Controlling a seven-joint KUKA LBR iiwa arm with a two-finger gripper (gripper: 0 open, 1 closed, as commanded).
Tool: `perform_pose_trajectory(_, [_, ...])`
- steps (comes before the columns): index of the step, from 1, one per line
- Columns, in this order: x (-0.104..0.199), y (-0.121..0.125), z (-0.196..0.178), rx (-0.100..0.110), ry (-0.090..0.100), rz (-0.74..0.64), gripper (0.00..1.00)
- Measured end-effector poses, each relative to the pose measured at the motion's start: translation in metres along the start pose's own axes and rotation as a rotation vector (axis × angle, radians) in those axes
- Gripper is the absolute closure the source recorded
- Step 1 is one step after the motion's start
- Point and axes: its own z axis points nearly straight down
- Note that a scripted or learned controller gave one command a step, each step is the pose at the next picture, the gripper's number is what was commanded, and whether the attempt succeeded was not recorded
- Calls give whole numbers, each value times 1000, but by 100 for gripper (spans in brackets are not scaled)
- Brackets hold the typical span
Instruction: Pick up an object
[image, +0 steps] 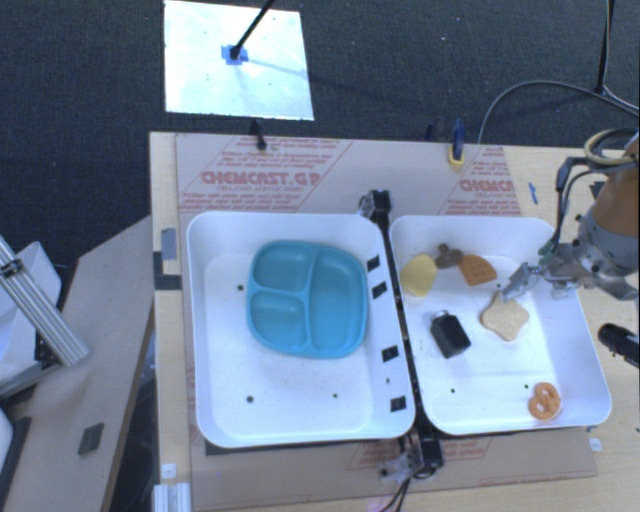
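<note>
The right bin (575, 345) holds several small things. A pale yellow piece (419, 274) lies at its far left, with a small brown piece (446, 256) and an orange piece (477, 270) beside it. Near the middle lies a tan bread slice (505, 318), and a black block (450, 334) sits to its left. An orange pretzel (544, 400) rests at the front right. My gripper (517, 284) hangs just above the bread slice's far edge, to the right of the orange piece, with nothing seen in it.
The left bin (225, 395) holds a blue divided plate (307, 299). A ridge with black clips (388, 300) separates the two bins. The arm comes in over the right bin's right wall. A grey metal rail (35, 310) lies off the bench at far left.
</note>
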Motion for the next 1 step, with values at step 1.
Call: perform_pose_trajectory(1, [-2,9,47,-1,0,-1,0])
